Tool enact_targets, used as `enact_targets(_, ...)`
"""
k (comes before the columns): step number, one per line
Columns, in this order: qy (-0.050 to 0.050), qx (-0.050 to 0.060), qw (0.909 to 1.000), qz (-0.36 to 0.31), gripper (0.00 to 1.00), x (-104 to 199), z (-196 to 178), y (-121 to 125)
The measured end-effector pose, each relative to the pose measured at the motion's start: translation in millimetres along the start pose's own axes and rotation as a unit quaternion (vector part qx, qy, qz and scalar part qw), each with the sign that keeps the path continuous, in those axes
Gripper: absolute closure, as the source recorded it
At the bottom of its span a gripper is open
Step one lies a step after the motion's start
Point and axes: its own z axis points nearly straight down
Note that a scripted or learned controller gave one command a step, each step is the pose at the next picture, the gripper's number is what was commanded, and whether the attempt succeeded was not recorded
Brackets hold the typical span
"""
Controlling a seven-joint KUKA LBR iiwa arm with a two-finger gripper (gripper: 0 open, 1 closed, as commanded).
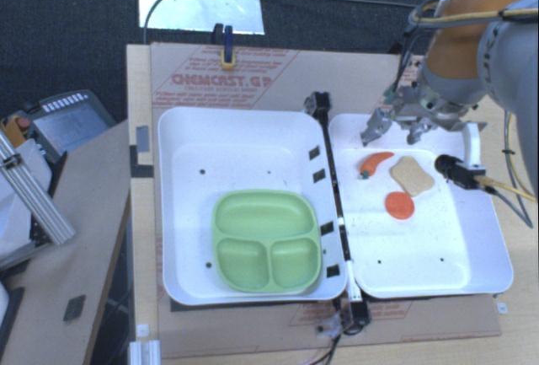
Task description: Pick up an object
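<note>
The gripper was seen spread open and holding nothing, just above an orange carrot; beside the carrot lay a toast slice.

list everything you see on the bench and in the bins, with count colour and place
bins: 2, white, side by side on the bench
divided plate: 1, light green, three compartments, front of the left bin
chili pepper: 1, orange-red, back left of the right bin
bread slice: 1, tan, right bin, just right of the pepper
round slice: 1, orange-red, right bin, in front of the bread
cardboard sheet: 1, brown with red print, under both bins
clamp: 1, blue and yellow, back edge of the cardboard
arm: 1, grey with orange band, reaching in from the right
gripper: 1, grey, jaws apart above the back of the right bin, holding nothing
</note>
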Motion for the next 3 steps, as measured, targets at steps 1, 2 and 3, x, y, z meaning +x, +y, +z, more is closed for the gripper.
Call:
enact_targets(1,0.000,-0.007,1.0000,-0.001,0.00,0.0,-8.6,2.7)
enact_targets(2,-0.001,-0.006,1.0000,-0.001,0.00,-1.2,37.7,11.9)
enact_targets(3,-0.001,-0.006,1.0000,0.000,0.00,-3.1,79.2,12.4)
